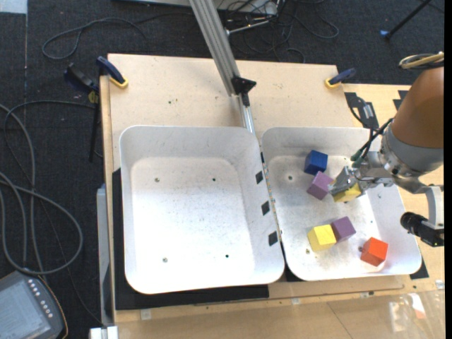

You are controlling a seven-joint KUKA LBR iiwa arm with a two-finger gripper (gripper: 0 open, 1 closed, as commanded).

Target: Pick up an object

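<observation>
A grey KUKA arm (417, 129), its orange band showing at the right of the camera view, reaches leftward and down into the right-hand white bin (282, 256), its wrist angled toward the bin floor. The gripper (346, 187) sits low among the blocks, and a yellow block (347, 193) shows at its tip; whether the fingers are clamped on that block or merely resting against it cannot be told from this angle. Just to the left of the gripper lies a purple cube (320, 185), touching or nearly touching the tip, with a blue cube (316, 162) just above it toward the bin's far wall. Nearer the front edge, a second yellow cube (322, 236) and a second purple cube (344, 227) lie side by side, touching, and an orange cube (374, 251) sits apart near the bin's front right corner. The left-hand white bin (134, 210) stands alongside on the pale bench (176, 90).
</observation>
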